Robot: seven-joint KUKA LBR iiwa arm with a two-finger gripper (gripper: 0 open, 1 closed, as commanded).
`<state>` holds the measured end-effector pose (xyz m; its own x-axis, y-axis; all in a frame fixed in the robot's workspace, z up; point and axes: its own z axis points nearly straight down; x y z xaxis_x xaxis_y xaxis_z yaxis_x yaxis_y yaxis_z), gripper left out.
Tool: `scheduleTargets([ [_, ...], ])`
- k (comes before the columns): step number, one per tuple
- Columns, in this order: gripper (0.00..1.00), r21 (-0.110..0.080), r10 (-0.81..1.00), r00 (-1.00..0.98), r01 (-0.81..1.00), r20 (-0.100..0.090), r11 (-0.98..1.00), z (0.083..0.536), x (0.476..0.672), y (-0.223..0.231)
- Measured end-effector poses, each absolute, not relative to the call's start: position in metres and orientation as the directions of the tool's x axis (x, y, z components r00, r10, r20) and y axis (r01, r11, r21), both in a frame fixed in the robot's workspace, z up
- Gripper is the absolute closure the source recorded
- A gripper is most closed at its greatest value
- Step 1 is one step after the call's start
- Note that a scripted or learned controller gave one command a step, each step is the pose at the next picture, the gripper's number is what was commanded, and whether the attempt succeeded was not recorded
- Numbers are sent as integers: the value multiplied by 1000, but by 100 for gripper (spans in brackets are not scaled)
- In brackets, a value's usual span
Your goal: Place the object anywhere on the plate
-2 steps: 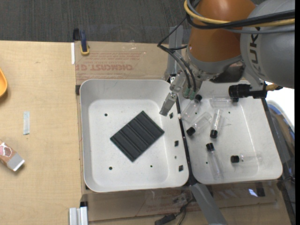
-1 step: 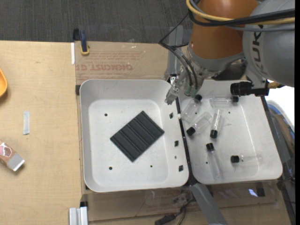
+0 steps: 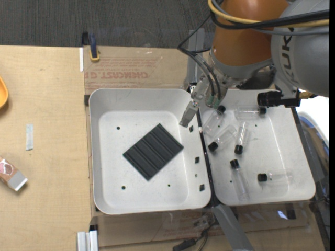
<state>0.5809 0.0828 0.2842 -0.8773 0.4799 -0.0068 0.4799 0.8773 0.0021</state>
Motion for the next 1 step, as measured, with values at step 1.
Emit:
scheduleTargets([
  [1, 100, 3, 481, -877, 481, -9, 877, 293, 582, 82],
])
